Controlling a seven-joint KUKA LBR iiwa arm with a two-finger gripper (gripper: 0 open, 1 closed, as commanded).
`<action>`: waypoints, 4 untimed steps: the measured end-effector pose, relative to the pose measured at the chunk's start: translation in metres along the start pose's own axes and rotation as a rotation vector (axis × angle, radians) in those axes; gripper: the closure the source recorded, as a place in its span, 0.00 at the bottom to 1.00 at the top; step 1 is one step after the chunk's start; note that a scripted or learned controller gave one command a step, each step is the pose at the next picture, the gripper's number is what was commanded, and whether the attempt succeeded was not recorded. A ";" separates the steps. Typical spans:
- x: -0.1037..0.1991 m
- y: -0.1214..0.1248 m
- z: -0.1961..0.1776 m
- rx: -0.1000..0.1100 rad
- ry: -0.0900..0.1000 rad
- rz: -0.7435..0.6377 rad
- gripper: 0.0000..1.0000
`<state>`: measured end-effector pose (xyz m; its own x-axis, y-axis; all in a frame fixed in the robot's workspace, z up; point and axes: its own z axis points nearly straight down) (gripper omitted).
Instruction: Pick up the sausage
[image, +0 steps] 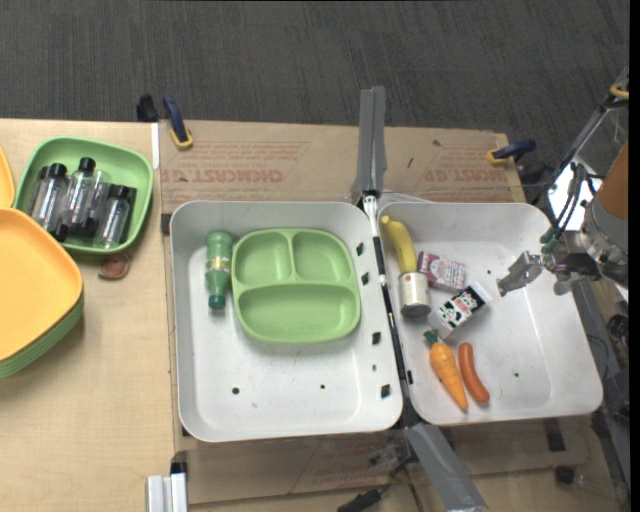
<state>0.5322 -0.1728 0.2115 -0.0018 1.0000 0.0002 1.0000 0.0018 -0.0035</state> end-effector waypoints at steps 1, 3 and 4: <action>0.042 -0.044 0.043 0.000 0.000 0.045 0.00; 0.052 -0.055 0.113 0.001 0.000 -0.005 1.00; 0.103 -0.026 0.019 -0.002 -0.001 0.008 1.00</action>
